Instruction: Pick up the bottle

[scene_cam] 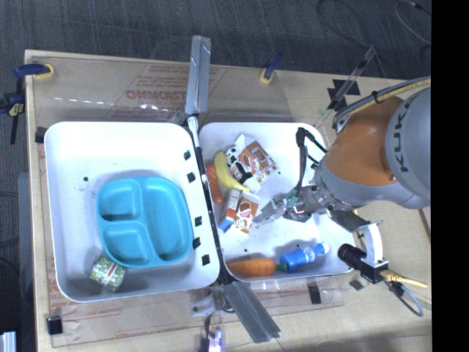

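Note:
The bottle [301, 256] is blue with a pale cap and lies on its side near the front wall of the right bin [282, 132]. My gripper [270, 210] hangs over the middle of that bin, above and to the left of the bottle and clearly apart from it. It sits close to a small brown-and-white carton [242, 213]. The grey arm with its orange band [359, 156] reaches in from the right.
An orange carrot [251, 268] lies just left of the bottle. A banana [229, 173], another printed carton [258, 160] and an orange item [214, 185] crowd the bin's left half. The left bin [73, 152] holds a blue divided plate [143, 220] and a small green-patterned object [108, 273].

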Tool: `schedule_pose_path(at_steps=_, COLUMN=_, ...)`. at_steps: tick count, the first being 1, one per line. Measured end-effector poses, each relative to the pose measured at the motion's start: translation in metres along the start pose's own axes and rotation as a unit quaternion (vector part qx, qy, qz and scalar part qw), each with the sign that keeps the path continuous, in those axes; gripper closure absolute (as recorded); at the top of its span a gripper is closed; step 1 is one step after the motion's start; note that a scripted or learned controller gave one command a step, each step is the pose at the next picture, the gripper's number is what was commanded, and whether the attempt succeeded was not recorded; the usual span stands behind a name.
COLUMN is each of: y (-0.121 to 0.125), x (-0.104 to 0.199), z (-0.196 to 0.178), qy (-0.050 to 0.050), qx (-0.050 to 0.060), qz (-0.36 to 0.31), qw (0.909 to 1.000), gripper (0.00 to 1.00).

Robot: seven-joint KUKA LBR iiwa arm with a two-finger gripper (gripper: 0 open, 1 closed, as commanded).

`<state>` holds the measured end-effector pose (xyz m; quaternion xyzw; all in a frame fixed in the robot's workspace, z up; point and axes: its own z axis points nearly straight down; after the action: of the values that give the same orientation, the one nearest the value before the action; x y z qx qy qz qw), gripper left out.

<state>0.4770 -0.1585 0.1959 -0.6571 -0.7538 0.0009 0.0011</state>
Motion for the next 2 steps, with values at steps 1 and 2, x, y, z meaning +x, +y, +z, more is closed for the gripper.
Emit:
schedule_pose_path(at_steps=1, y=0.003, x=0.021, z=0.0, qy=0.001, qx=0.001, qz=0.084, qw=0.9965, gripper=0.0)
schedule_pose_path(at_steps=2, y=-0.003, x=-0.016, z=-0.024, qy=0.001, qx=0.0, qz=0.11, qw=0.9939, gripper=0.0)
